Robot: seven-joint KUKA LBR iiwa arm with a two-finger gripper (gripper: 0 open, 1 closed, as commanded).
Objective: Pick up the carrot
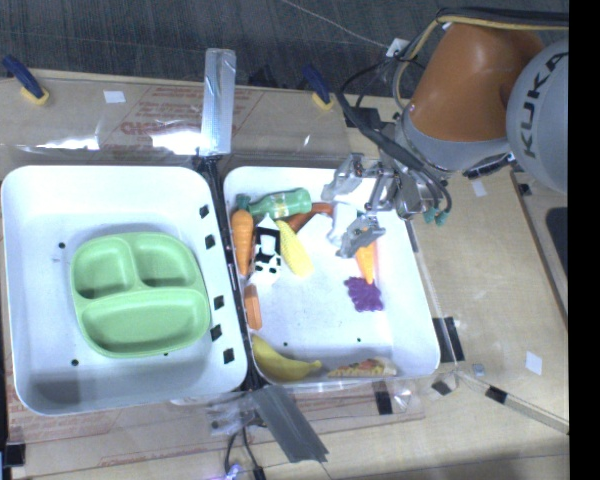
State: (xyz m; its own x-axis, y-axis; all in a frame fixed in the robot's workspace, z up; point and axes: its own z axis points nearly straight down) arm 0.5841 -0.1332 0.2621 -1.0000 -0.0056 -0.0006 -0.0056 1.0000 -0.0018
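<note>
Several orange carrot-like pieces lie in the right bin (pixel 410 313). A long carrot (pixel 242 240) with a green top lies along the bin's left wall, and a smaller orange piece (pixel 252 308) sits below it. A third short orange carrot (pixel 366 261) lies right of the bin's middle, above the purple grapes (pixel 364 293). My gripper (pixel 354 234) reaches in from the upper right and hovers directly at the top end of that short carrot, touching or nearly touching it. Whether the carrot is gripped is not visible.
Also in the right bin are a green bottle (pixel 282 204), a yellow pepper-like piece (pixel 295 250), a black-and-white item (pixel 267 253) and a banana (pixel 285 364) at the front wall. The left bin (pixel 20 268) holds a green divided tray (pixel 138 293).
</note>
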